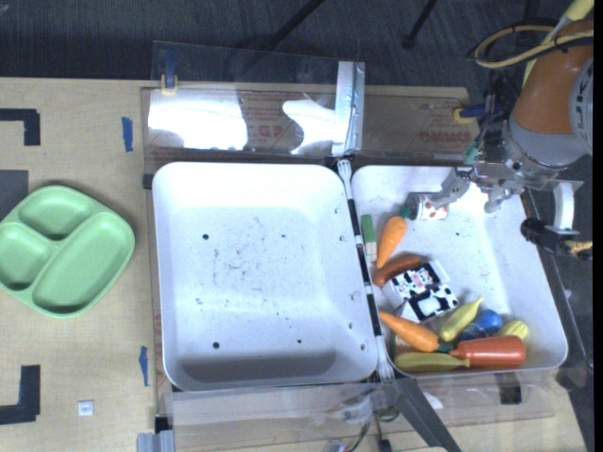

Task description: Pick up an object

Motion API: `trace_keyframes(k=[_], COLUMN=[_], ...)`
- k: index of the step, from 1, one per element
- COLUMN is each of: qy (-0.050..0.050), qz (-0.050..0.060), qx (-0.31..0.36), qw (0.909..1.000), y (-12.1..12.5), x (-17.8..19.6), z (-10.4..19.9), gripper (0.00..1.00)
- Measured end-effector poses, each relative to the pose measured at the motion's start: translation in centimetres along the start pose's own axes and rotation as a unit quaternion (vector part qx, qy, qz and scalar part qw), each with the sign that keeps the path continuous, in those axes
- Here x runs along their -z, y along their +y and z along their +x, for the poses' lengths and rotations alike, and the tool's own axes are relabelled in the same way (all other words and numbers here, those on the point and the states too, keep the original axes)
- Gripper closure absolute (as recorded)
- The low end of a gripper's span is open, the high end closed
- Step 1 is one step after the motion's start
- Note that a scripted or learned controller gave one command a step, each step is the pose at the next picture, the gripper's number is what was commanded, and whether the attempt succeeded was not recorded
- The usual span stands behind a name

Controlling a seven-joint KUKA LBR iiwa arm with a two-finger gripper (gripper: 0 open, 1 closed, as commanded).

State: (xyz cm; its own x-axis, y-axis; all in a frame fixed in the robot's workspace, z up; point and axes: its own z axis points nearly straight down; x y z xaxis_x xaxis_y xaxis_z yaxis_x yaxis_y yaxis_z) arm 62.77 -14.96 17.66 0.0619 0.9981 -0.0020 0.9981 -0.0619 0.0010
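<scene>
green divided plate (64,250) sits far left on the wooden surface (94,384), w/ black tape marks near it. next over, the left bin (254,356) shows bare scuffed white plastic, a taped clear panel (254,111) standing behind it. a dark stand leg crosses the front edge.

right bin (542,309) holds the pile: a green-topped carrot (389,235) leaning by the divider, a reddish piece under it, a black-and-white patterned block (426,290), a second carrot (408,330), yellow banana-like pieces (460,318), something blue (485,322), and a long red-orange piece (488,350) along the front wall. these look like hollow plastic toy food: prob light, stiff, smooth and a bit slippery, not fragile. the carrots taper, so a grip across the thick mid-body looks safer than the tip. they lie touching and overlapping, so a pinch could catch a neighbour.

a small white-and-red object (431,209) lies apart near the bin's back, w/ open floor around it — the easiest pick by the look of it.

the tool (476,182) hovers at the back-right of that bin, just beside the small object; cannot tell whether it is spread or pressed together, and nothing is seen in it. the grey arm w/ orange band (551,97) comes in from the right, yellow cables above. dark carpet beyond.
</scene>
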Motion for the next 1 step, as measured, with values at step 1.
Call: trace_keyframes(k=[1], qy=[0.001], qz=[0.001], qx=[-0.057], qw=[0.9984], y=[1.39], x=[-9.15], z=[2.54], gripper=[0.00])
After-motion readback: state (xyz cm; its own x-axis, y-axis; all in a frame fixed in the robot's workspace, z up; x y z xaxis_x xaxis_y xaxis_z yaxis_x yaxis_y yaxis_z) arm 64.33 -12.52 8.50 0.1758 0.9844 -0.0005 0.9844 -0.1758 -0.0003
